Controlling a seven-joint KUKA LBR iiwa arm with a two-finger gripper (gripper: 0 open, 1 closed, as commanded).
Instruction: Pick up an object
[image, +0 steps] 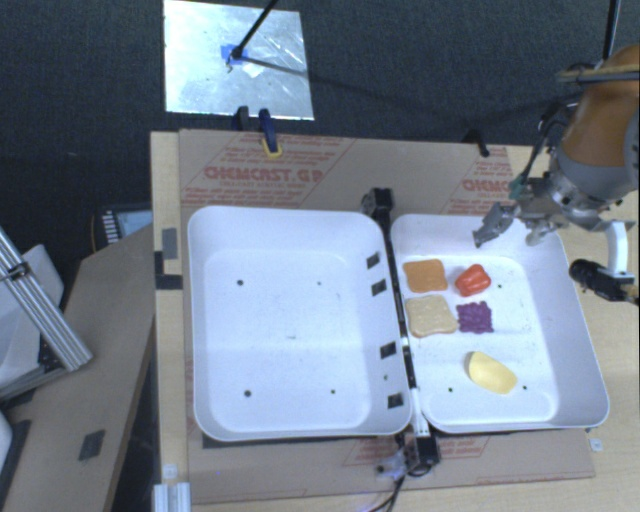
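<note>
The right bin (560, 330) holds several toy foods. An orange toast slice (425, 275) lies by its left wall, with a red pepper (473, 279) just to the right. Below them sit a tan bread slice (431, 316) and a purple grape bunch (475, 318). A yellow piece (491, 372) lies nearer the front. My gripper (516, 226) hangs over the far edge of the right bin, above and right of the pepper. Its two fingers are spread apart with nothing between them.
The left bin (205, 300) sits beside the right one, joined by a black hinge strip (392, 300). Both rest on a cardboard sheet (330, 165). A silver foil sheet (238, 60) lies at the back, and a metal frame (30, 300) stands at the left.
</note>
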